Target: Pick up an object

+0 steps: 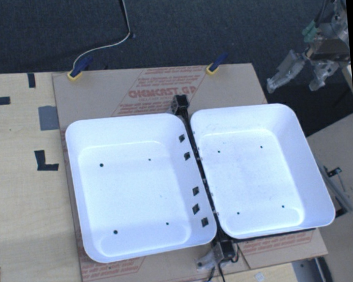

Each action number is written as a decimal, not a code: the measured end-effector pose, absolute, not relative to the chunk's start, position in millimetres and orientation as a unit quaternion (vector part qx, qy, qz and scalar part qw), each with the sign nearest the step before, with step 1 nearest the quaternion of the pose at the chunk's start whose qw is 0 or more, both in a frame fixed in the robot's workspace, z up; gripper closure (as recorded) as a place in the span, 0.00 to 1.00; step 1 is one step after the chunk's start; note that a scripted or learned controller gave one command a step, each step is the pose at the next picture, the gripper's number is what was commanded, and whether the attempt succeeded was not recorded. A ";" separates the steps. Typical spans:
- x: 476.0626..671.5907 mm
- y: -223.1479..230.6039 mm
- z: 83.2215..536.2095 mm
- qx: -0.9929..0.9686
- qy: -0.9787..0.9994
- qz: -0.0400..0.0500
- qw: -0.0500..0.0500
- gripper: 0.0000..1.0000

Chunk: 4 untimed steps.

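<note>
The object to be picked cannot be identified, and its place cannot be told. On the floors of the left bin [71, 134] and the right bin [287, 112], at centre frame, only small dark dots [101, 165] are made out.

The gripper [291, 86] is held at the upper right of the frame, outside the right bin and above the dark floor, with its two fingers spread apart and nothing between them.

Before any descent, a target should be confirmed. The approach is best made vertically, well clear of the raised rims, and closure should be checked by sight.

The bins are moulded in smooth, matte white plastic, shallow, with rounded corners and sloped walls. They are joined along a seam marked by black tabs [194, 194]. Beneath them a brown cardboard sheet [160, 92] with red print is fixed by two clamps [79, 67] to a pale wooden bench [22, 200].
</note>
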State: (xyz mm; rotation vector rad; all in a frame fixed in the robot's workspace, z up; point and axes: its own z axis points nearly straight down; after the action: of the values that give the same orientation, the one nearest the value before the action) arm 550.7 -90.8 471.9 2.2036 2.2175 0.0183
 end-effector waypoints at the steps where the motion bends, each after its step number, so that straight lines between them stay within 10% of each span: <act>1: 549.6 -92.7 471.9 0.707 0.708 -0.001 0.001 1.00; 2: 567.5 -126.0 339.6 0.708 0.706 -0.004 -0.004 1.00; 3: 615.1 -112.2 453.9 0.705 0.709 0.004 0.006 1.00; 4: 616.6 -80.2 313.9 0.706 0.708 -0.005 -0.006 1.00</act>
State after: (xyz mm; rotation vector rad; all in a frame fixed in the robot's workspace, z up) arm 616.6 -80.2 313.9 2.2267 2.2339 -0.0143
